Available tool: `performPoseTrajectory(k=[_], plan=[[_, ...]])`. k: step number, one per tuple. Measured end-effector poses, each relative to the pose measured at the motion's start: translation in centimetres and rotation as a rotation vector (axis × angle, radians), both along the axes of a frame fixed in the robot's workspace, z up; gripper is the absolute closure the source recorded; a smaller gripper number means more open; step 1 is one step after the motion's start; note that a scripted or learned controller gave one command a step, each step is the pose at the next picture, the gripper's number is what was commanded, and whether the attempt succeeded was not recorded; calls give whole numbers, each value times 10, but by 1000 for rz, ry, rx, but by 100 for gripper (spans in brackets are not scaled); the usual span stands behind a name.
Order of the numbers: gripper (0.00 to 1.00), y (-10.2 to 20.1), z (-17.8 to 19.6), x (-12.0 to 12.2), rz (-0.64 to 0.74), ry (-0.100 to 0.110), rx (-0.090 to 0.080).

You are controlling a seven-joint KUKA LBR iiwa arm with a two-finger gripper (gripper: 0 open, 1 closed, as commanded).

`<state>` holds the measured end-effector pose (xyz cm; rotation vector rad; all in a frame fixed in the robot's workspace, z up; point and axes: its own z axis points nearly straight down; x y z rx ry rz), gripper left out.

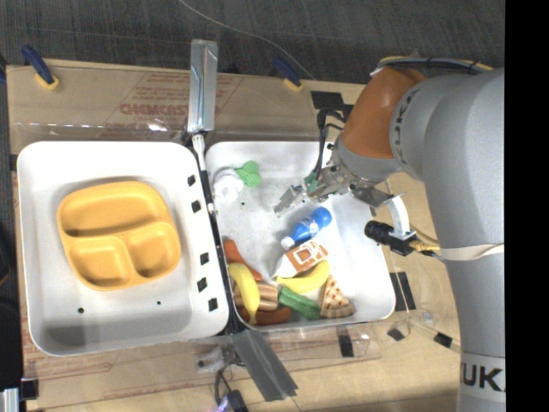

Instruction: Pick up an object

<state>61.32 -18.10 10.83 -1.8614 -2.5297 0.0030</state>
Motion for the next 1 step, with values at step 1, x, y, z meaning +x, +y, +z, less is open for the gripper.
performPoseTrajectory(k=[1], plan=[[0,-14,-16,-50,7,0,1]])
